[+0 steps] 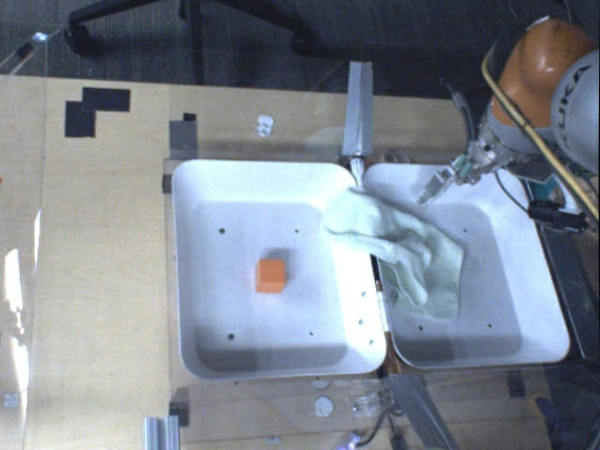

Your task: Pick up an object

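Note:
A small orange cube (271, 276) rests near the middle of the left bin (202, 345). A pale green cloth (403, 251) lies crumpled across the divider between the bins, mostly in the right bin (525, 336). My gripper (439, 185) hangs over the far edge of the right bin, just beyond the cloth's upper right end, with nothing seen between its fingers. The arm's orange band (539, 59) sits at the upper right.
A grey metal post (358, 111) stands behind the gap between the bins. Black tape marks (94, 109) lie on the wooden bench at the far left. Cables (553, 204) run along the right bin's right rim.

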Controlling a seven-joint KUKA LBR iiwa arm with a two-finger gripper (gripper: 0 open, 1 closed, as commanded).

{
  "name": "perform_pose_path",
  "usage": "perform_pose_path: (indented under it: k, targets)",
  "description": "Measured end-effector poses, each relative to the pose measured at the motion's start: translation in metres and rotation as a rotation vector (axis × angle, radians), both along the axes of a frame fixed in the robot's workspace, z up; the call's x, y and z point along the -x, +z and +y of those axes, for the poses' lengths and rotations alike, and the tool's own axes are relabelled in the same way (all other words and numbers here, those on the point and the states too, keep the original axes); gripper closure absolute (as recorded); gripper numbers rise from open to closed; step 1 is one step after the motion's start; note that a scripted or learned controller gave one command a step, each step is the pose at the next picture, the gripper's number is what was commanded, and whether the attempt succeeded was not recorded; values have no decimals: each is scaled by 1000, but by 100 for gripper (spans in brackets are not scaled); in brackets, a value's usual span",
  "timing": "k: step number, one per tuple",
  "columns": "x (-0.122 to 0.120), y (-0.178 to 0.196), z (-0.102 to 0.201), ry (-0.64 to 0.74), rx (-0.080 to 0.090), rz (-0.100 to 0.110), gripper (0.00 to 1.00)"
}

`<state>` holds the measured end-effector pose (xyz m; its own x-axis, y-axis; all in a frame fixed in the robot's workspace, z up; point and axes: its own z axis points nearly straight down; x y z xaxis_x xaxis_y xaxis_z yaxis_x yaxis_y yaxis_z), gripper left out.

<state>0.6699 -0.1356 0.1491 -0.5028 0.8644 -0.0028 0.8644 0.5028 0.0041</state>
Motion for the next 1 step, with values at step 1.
perform_pose_path:
  k: [1]
  targets:
    - [-2, 13, 1, 2, 0, -9, 100]
